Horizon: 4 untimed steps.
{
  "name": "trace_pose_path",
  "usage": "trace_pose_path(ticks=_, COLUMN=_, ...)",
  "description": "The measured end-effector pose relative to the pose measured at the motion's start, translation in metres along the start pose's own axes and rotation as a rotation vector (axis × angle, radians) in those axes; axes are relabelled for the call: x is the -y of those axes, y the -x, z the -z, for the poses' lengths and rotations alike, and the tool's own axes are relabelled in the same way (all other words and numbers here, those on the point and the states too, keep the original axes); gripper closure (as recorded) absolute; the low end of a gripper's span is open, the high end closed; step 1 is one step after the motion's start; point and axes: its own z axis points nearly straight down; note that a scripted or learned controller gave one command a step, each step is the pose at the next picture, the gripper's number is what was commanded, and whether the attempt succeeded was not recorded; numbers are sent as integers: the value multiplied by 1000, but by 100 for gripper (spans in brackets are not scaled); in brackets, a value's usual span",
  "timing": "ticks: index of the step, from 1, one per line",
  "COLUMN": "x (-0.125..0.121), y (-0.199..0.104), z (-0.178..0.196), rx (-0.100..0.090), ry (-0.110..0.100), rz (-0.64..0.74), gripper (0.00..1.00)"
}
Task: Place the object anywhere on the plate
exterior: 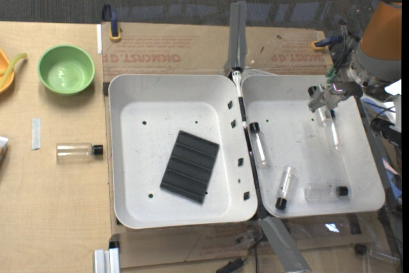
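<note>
A black ribbed plate (190, 166) lies flat in the left bin (128, 137), tilted a little. My gripper (327, 105) is over the back right part of the right bin (300, 93). It is shut on the top end of a clear vial (333, 132), which slants down from the fingers toward the bin floor. The vial's cap end is hidden by the fingers. The plate is far to the gripper's left, across the wall between the bins.
Three more clear vials with black caps lie in the right bin: one by its left wall (257, 144), one at the front middle (283, 187), one at the front right (326, 192). On the bench to the left stand a green bowl (66, 70) and a small bottle (78, 150).
</note>
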Motion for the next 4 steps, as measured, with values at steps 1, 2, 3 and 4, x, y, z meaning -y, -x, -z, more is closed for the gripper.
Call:
trace_pose_path(ticks=1, x=103, y=-70, z=-17, rx=-1, ry=-3, rz=2, gripper=100)
trace_pose_path(ticks=2, x=40, y=-99, z=-17, rx=0, ry=-3, rz=38, gripper=100)
trace_pose_path(ticks=3, x=-20, y=-130, z=-17, rx=1, ry=-2, rz=86, gripper=100)
trace_pose_path(ticks=4, x=-83, y=-193, z=-17, rx=2, ry=-1, rz=153, gripper=100)
